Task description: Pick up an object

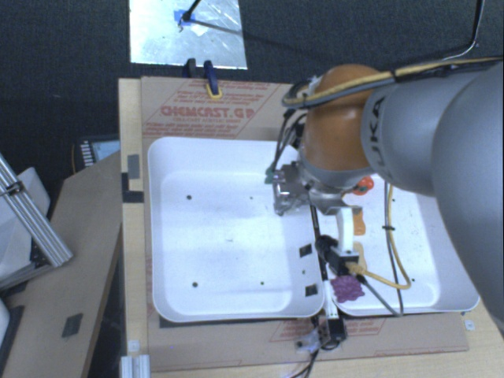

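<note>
My gripper (298,198) hangs below the orange wrist band (340,120), over the divide between the two bins. In the right bin (445,294) a purple lumpy object (347,288) lies near the front left corner. A narrow orange piece (359,224) and a yellow piece (355,257) lie just behind it. A small red-orange object (364,185) peeks out from under the wrist. The arm hides much of the right bin. I see nothing held at the gripper.
The left bin (169,290) shows bare white floor with small dark holes. A cardboard sheet (209,109) lies under both bins. A foil square (185,22) sits beyond it. Cables (391,242) droop from the arm over the right bin.
</note>
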Controlling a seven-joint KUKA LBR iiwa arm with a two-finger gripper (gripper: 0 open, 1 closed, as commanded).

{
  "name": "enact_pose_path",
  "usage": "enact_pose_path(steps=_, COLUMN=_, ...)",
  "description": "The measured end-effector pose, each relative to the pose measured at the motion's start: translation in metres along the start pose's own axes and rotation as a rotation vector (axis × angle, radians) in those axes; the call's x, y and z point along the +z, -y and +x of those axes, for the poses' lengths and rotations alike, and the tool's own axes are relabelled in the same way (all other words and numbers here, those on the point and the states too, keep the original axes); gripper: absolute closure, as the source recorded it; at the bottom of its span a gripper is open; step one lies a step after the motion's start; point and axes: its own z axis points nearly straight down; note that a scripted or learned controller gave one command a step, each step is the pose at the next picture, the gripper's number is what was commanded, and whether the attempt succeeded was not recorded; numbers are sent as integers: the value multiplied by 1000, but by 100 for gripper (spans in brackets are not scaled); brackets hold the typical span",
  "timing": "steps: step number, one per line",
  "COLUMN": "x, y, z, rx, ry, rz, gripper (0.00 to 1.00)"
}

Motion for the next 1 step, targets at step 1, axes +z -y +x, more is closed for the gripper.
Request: enact_pose_path(steps=1, x=-11, y=29, z=-105, rx=5, ry=2, rz=2, gripper=100)
